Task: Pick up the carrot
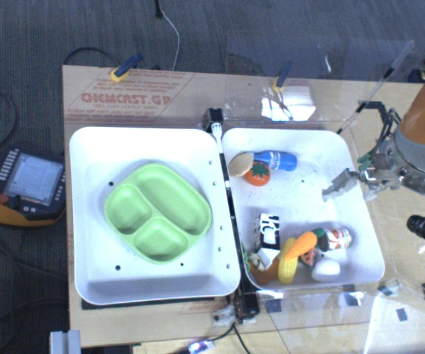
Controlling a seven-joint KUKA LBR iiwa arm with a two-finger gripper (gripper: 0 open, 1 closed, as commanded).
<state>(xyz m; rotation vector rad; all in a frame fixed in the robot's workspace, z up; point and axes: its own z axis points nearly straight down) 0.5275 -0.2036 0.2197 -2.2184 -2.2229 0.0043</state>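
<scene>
You see the arm coming in from the right edge of the bench, with its orange band high at the right side and the grey wrist below it. The gripper reaches over the right rim of the right bin and hangs above the bare floor of that bin, about half way between the far and near rims. One grey finger points to the left and a little down. You cannot tell from here how far the fingers are apart, and nothing is seen between them.

The carrot lies in the near part of the right bin, orange and slanted, close to the near rim. It touches a yellow banana on its left side and a red and white can on its right side. A white egg-like object lies just beside the can, toward the near right corner. A black and white object stands just left of this pile. The gripper is well apart from the carrot, farther from you and more to the right.

Near the far left corner of the right bin you see a blue bottle lying on its side, with a small orange-red fruit touching it.

In the left bin a green divided plate lies flat in the middle.
</scene>
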